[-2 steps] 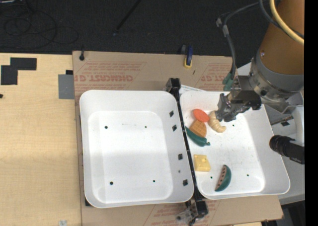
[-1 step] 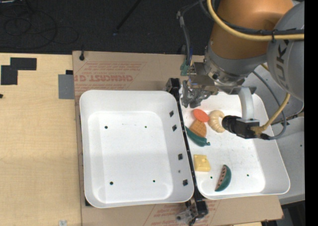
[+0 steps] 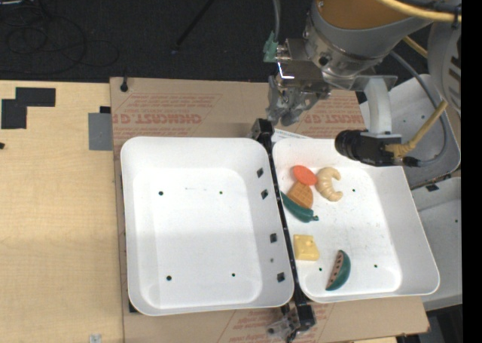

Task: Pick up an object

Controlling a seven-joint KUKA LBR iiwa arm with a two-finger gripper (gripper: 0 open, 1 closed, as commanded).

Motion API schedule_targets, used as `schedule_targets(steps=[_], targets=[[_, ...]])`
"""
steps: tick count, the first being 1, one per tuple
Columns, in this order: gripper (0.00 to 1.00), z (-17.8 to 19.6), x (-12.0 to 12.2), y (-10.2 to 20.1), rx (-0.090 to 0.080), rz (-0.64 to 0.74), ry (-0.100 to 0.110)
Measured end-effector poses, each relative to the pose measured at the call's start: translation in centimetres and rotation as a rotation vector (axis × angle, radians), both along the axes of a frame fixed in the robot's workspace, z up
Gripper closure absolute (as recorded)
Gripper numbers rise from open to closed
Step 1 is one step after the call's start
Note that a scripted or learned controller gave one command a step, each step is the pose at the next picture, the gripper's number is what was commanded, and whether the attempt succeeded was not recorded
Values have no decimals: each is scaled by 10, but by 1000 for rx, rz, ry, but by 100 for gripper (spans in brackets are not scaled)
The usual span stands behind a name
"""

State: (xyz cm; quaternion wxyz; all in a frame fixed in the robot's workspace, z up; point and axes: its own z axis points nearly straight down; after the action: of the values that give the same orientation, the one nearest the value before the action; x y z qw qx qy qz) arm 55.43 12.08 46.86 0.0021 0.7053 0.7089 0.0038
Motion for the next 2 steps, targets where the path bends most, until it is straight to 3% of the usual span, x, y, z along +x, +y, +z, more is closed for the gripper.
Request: schedule_targets(steps=[1, 2], targets=[[100, 62, -38, -87, -3, -13, 4], [100, 69, -55, -26, -2, 1, 11]])
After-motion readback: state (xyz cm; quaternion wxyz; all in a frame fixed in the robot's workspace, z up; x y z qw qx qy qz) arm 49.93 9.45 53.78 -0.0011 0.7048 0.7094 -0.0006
